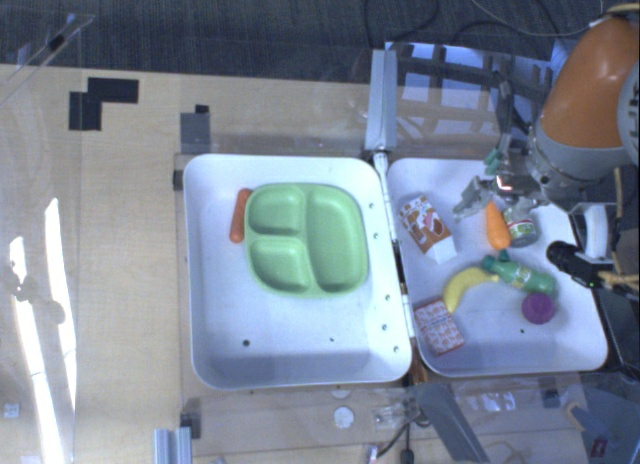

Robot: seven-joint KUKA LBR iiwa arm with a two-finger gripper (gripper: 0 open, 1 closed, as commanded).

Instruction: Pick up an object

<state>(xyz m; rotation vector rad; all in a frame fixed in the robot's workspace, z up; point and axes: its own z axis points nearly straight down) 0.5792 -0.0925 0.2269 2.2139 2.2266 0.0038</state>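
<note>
Over the right-hand shallow white bin [590,357], the grey arm with its orange band [590,82] reaches in from the right, its two-finger gripper [497,190] hanging low above the bin's upper middle. Whether the claw is released or clenched cannot be told, since the metal parts blur together there. An orange carrot-shaped toy [497,227] lies just below the gripper, tilted slightly; whether the claw touches it cannot be made out. Beside the carrot, to its right, sits a small round tin with a green and red label [522,231], touching or nearly touching it.

Lower in the same bin, a yellow toy banana [462,285] curves toward a green plastic bottle lying on its side [520,275], their ends meeting. A purple round toy [538,308] rests just below the bottle's right end. A small packet with a red and white printed face [424,223] lies near the bin's left wall, and a flat square red-patterned card [438,325] lies near the lower left corner.

The left-hand shallow white bin [215,342] holds a pale green plastic tray with three compartments [305,238], set in its upper half. A slim orange stick-shaped toy [239,215] lies upright just beside the tray's left edge. Both bins sit side by side on a light wooden bench [100,282].
</note>
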